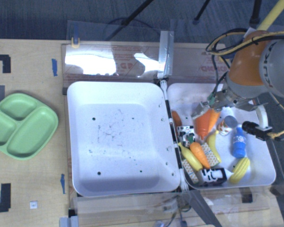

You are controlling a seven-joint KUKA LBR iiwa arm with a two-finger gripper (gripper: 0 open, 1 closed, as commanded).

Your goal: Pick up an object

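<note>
Carrot (199, 154) lies below-left of the pincer (214, 101), long axis diagonal, tip toward lower right. Far left, one green divided plate (21, 125) on the wooden bench (28, 70); two white bins (118, 136); one blue bottle (239, 143) lower right of the pincer, whose opening I cannot tell.

arm (255, 67) over right bin (270, 167) | toys piled inside | left bin (85, 98) | green plate (21, 125) far left
</note>
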